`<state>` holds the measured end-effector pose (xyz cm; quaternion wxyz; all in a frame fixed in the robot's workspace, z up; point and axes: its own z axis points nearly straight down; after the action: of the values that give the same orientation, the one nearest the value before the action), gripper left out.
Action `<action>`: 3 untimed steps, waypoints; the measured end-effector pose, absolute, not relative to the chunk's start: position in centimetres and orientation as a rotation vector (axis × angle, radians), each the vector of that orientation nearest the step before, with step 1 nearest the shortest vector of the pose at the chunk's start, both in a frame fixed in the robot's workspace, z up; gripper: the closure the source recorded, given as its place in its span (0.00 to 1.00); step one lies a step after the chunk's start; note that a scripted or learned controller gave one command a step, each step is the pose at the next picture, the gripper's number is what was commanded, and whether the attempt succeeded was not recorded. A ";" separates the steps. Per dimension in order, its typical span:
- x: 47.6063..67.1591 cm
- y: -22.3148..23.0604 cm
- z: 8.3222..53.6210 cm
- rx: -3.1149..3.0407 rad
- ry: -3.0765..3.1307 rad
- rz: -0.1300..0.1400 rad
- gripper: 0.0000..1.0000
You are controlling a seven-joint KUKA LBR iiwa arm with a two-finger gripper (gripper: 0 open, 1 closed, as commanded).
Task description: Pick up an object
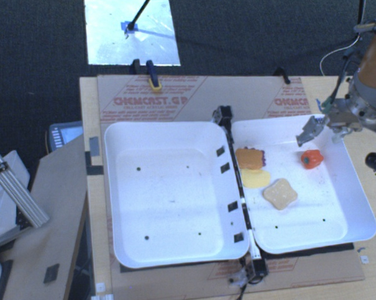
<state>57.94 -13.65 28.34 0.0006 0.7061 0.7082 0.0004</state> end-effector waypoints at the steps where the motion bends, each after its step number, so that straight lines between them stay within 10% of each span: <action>1: 58.0 -13.7 29.5 2.212 2.225 0.005 1.00; 3: 60.5 5.4 40.2 2.206 2.234 0.009 1.00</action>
<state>60.51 5.42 40.20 0.0011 0.7027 0.7115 0.0029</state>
